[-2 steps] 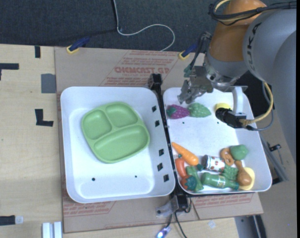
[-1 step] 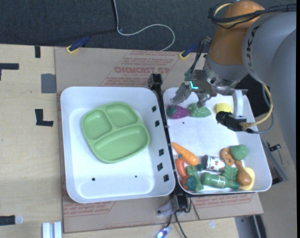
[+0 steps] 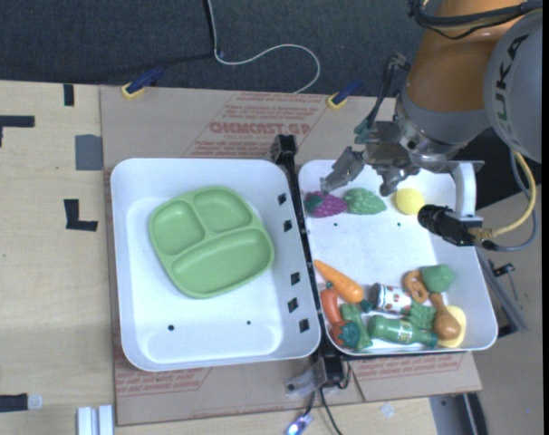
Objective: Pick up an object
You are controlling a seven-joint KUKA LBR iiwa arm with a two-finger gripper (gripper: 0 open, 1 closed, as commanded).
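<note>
Brown cardboard is lying under two white bins, dark cloth running across the frame's top. A green tray is sitting in the left bin. Toys are crowding the right bin's lower edge, its middle lying bare. Upper right, the gripper is hovering, fingers apart, over purple grapes

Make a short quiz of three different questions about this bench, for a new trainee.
1. True or false: the green plate lies in the left bin.
2. The gripper is above which end of the right bin? A) far end B) near end
3. Fill in: next to the purple grapes lies a ___ leafy toy.

Key: 1 true; 2 A; 3 green.
</note>
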